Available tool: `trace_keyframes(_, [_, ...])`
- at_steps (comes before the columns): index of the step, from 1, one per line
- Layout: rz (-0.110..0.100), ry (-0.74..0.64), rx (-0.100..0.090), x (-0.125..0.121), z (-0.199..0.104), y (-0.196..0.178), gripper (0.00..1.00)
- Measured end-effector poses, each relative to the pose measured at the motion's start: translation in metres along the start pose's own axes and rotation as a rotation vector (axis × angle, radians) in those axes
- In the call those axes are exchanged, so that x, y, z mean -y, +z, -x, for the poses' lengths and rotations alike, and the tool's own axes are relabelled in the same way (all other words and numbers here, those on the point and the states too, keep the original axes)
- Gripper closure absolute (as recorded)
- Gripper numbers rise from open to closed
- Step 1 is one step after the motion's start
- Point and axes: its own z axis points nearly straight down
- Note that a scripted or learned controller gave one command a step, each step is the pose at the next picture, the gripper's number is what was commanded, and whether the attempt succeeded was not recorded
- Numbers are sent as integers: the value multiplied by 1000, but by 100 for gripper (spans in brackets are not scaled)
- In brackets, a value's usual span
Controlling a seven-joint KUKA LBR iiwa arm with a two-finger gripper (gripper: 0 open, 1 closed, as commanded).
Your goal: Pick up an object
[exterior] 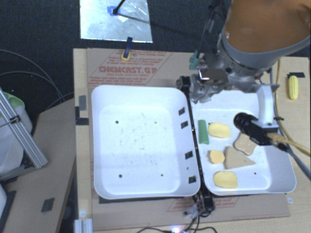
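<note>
**Gripper buried in its own hardware, above the far corner of the right bin**

Gripper [208,85] seen as a tangle of metal and cables, up and just behind the green stick [203,131]. Open or closed: impossible to tell, tips lost in the clutter. Nothing visibly gripped.

Directly above that, the arm [262,18], broad grey and orange, cut off by the top edge and hiding the bench behind it. Hanging from it, to the right of the green stick, a white bracket [266,106] and a black cylinder [248,123], the latter covering part of the bin floor.

Candidates for picking, all in the right bin [286,178]:
- green stick itself, lying along the bin's left wall
- yellow lump [219,130] just right of the stick, close but apart
- small yellow chunk [216,157] below and right of the stick
- tan wedge [236,160] further right, touching a second tan piece [244,144] partly under the black cylinder
- yellow oval [225,179] lowest, well below the stick

Exact nature of these pieces hard to make out.

Left of the stick, across the shared rims, the left bin [141,140], floor only speckled. Under both, a printed cardboard sheet [131,68]. Far up-left of the stick, a foil square [115,11].
</note>
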Motion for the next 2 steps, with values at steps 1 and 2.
trace_keyframes(1, [-13,13,1,8,-47,40,100])
trace_keyframes(2, [-7,11,-1,7,-45,27,100])
